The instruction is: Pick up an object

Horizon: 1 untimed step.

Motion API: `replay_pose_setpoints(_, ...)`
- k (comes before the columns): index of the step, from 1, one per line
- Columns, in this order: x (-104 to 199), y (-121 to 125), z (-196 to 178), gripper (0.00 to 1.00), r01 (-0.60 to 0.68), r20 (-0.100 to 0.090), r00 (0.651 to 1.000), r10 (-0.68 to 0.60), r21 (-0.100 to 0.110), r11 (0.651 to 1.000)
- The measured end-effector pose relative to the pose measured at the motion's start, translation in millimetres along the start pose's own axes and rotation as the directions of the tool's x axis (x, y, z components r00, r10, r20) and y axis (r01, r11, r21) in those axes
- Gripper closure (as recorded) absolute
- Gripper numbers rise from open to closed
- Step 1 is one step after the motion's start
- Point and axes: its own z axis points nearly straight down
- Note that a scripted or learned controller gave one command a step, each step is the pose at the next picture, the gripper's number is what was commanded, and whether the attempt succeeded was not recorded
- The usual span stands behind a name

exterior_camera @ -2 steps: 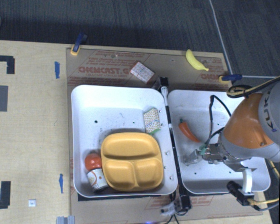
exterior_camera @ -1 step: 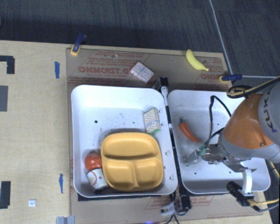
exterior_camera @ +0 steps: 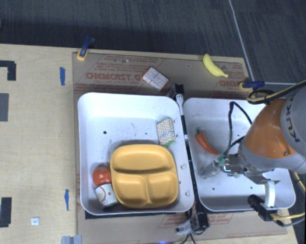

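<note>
An orange carrot-shaped toy (exterior_camera: 205, 142) lies in the right bin (exterior_camera: 270, 198), near its left wall. My gripper (exterior_camera: 210, 170) hangs low over the right bin's floor, just below and slightly right of that toy, apart from it. The grey arm with its orange band (exterior_camera: 269, 135) covers the right half of this bin. In the left bin (exterior_camera: 93, 112) a yellow sectioned tray (exterior_camera: 143, 174) lies flat, with a red ball-like object (exterior_camera: 101, 175) and a small white-and-orange can (exterior_camera: 106, 194) at its left edge. A patterned packet (exterior_camera: 165, 131) leans near that bin's right wall.
On the cardboard behind the bins lie a yellow banana (exterior_camera: 214, 66) and a small patterned box (exterior_camera: 154, 78). A black divider (exterior_camera: 185, 140) runs between the bins. Blue clamps (exterior_camera: 85, 46) hold the cardboard's corners. Cables (exterior_camera: 233, 122) trail along the arm.
</note>
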Motion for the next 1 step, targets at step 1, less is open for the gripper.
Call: replay_pose_setpoints(1,0.7,7.7,0.2,0.00,0.000,0.001,1.000,0.000,0.000,1.000)
